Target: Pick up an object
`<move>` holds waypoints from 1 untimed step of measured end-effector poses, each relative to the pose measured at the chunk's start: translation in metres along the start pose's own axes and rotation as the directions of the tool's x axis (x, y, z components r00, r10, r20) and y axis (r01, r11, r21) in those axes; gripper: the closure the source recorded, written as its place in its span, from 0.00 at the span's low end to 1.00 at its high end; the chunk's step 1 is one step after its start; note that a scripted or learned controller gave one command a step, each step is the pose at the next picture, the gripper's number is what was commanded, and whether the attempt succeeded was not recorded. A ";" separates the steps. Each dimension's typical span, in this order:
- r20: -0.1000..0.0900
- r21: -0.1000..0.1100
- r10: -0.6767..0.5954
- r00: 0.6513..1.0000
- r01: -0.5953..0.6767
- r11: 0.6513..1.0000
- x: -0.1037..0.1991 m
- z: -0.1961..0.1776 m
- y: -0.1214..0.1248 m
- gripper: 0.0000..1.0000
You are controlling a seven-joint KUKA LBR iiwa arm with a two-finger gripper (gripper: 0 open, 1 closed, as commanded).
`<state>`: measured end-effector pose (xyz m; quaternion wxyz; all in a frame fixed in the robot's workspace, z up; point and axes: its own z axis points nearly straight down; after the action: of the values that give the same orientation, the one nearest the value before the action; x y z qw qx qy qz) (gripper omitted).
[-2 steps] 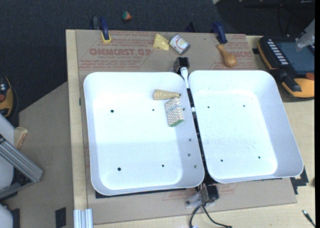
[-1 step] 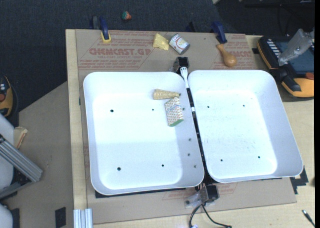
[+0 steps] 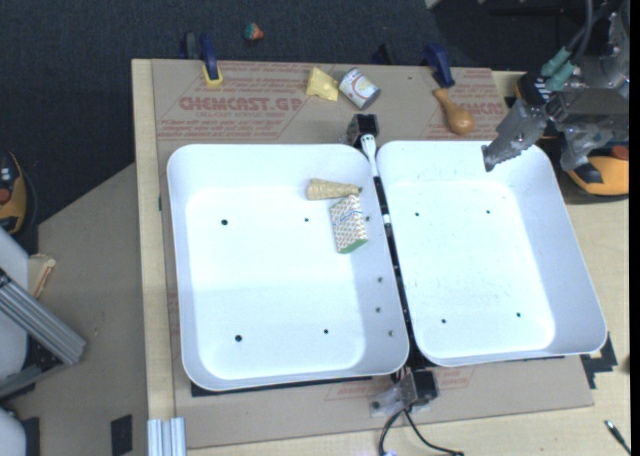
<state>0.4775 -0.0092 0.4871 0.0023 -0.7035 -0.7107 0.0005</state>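
Candidates: I see two things in the left bin [image 3: 200, 244], a tan cone-shaped piece [image 3: 332, 189] lying on its side and a patterned packet [image 3: 348, 223] just below it, touching or nearly so, both near the bin's right wall.
Right bin: the right bin [image 3: 560, 284] has nothing for me to grab that I can make out.
Outside the bins: a yellow wedge [image 3: 322, 84], a small can [image 3: 359, 88] and a wooden piece [image 3: 455, 112] lie on the bench board behind the bins.
Progress: I judge nothing picked yet; both objects rest on the bin floor, so reach, descent, grasp and lift are all left.
Gripper: the gripper [image 3: 497, 156] hangs over the right bin's far right corner, well apart from the objects, carrying nothing.
Fingers: I cannot tell their spread from here.
Arm pose: it enters from the right, wrist slanted down-left.
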 end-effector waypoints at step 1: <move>0.003 -0.006 0.009 1.000 -0.009 1.000 -0.005 -0.011 0.002 1.00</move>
<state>0.4800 -0.0143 0.4984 -0.0010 -0.7067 -0.7075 -0.0008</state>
